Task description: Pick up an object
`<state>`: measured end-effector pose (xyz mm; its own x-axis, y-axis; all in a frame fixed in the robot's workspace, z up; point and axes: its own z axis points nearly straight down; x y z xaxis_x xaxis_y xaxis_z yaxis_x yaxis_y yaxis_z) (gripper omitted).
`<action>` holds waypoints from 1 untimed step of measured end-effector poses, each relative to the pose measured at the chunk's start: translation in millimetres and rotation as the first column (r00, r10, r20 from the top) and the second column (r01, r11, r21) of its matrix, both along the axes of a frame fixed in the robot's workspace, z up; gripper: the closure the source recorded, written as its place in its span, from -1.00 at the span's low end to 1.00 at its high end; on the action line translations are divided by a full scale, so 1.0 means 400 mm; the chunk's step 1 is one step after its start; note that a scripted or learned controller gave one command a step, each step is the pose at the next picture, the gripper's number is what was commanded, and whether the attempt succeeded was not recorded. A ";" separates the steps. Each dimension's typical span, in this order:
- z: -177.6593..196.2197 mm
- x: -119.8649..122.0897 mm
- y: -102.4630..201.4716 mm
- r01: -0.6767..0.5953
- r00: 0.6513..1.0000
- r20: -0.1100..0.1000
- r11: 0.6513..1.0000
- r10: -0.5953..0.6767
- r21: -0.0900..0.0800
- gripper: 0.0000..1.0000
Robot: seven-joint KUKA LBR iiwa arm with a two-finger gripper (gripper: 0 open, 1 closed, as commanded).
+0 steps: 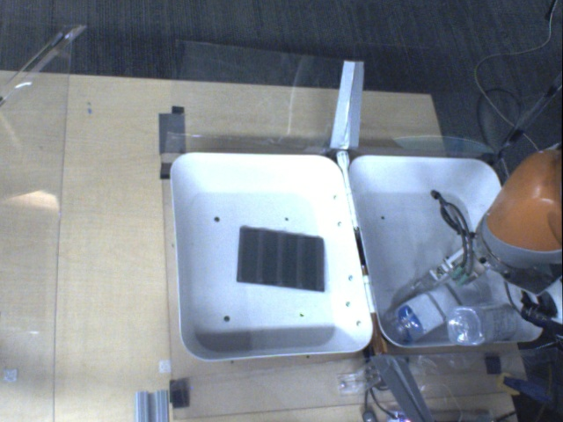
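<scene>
In the right bin (396,192), a clear plastic bottle with a blue cap (411,319) lies against the near wall. A second clear plastic item (464,326) lies just to its right. My gripper (452,272) reaches in from the right under the orange band (528,209), low in the bin and just above the two clear items. The wrist hides its tip and I cannot see whether it touches them. A dark ribbed rectangular pad (281,258) lies flat in the middle of the left bin (202,192).
A black cable (450,214) loops off the wrist over the right bin. A metal bar (347,104) stands behind the seam between the bins. Clamps and loose cables (396,389) sit at the bench's near edge. A clear panel covers the bench at left.
</scene>
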<state>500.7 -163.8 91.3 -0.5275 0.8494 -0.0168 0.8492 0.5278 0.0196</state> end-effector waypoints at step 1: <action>0.030 0.007 0.004 -0.002 1.000 0.004 1.000 0.002 0.003 1.00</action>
